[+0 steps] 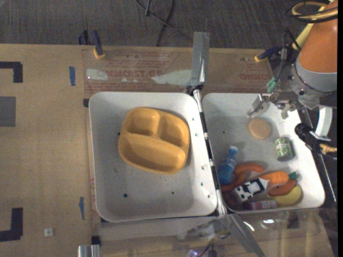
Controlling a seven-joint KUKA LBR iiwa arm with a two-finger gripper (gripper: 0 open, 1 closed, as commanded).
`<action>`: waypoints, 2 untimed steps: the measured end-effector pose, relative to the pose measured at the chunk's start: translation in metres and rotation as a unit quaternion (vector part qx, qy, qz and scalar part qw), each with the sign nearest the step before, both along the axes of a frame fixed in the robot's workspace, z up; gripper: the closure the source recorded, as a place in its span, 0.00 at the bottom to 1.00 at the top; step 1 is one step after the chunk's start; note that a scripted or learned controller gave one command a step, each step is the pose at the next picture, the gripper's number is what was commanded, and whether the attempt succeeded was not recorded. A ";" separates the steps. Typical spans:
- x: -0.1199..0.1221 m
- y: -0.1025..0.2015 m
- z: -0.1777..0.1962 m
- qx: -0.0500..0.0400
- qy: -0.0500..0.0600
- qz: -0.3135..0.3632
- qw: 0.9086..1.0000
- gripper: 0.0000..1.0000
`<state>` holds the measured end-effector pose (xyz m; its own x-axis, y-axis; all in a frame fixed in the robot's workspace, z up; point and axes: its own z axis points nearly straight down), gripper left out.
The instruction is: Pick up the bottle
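Right bin, near wall: bottle [227, 167] against divider.
Tool [266, 104] aperture unclear; descend vertically, clear of toy carrot [274, 177].

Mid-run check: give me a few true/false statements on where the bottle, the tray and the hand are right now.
1. The blue bottle lies in the right bin. True.
2. The yellow tray shares the bottle's bin. False: it sits in the left bin.
3. The hand holds the bottle. False: it is at the right bin's far end, apart from the bottle.
4. The green can stands near the right bin's right wall. True.
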<state>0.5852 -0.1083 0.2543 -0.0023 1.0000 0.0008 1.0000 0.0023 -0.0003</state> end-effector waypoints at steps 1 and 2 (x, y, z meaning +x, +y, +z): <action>0.018 0.102 -0.069 0.000 0.000 0.160 0.987 0.00; -0.063 0.138 -0.070 0.000 0.000 0.235 0.972 0.00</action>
<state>0.5227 0.0301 0.1846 -0.4595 0.8882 0.0013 0.8882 0.4595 -0.0002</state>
